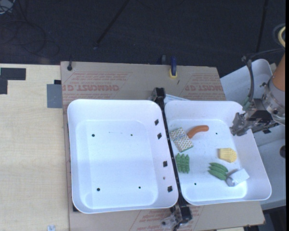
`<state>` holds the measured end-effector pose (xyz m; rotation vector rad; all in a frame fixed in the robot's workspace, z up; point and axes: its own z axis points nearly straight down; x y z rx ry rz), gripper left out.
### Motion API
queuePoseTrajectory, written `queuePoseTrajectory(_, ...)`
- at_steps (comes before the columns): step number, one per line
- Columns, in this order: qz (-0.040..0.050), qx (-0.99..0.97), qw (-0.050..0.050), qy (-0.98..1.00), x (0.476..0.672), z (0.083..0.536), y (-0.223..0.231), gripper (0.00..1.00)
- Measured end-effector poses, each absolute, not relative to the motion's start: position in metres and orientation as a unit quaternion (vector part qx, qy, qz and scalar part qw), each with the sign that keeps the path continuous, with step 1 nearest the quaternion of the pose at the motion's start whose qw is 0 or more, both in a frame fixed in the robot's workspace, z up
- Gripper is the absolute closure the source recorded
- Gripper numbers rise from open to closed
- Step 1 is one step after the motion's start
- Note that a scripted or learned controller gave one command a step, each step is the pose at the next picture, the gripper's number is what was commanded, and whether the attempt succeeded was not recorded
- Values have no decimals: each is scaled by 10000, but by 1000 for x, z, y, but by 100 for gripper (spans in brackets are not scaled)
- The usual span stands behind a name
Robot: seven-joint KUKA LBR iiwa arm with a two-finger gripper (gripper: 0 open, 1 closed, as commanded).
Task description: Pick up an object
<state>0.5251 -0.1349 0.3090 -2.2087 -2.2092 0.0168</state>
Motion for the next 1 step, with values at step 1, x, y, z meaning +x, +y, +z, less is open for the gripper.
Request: queuePoseTrajectory(1, 35, -7098, 41, -7044, 478, 242, -210, 100)
